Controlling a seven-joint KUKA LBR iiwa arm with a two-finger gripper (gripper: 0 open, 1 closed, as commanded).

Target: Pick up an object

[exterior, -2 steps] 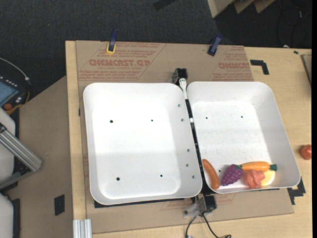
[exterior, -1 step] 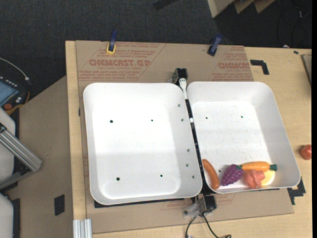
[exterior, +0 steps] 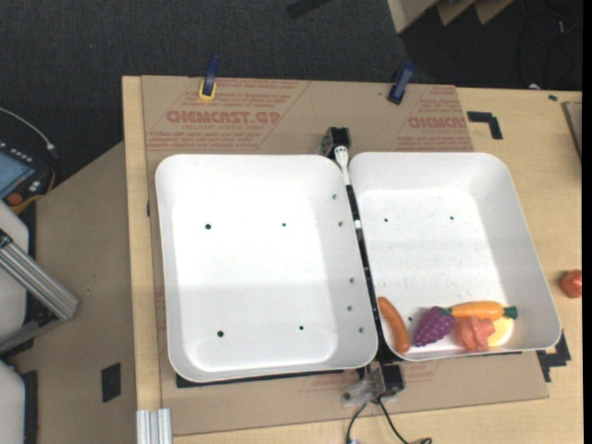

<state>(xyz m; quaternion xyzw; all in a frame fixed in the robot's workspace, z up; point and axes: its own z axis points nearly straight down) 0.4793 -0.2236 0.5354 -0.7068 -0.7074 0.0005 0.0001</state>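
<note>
Toy foods huddle at the right bin's (exterior: 481,183) six o'clock wall: a sausage (exterior: 393,324), purple grapes (exterior: 433,326), a carrot (exterior: 481,310), probably slid there down the curved floor, while the tool's state I cannot tell.

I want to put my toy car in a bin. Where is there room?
The left bin is bare white floor from wall to wall. In the right bin the far part is bare too. Its near edge is crowded: a sausage, purple grapes, a carrot and a pinkish-red toy.
</note>
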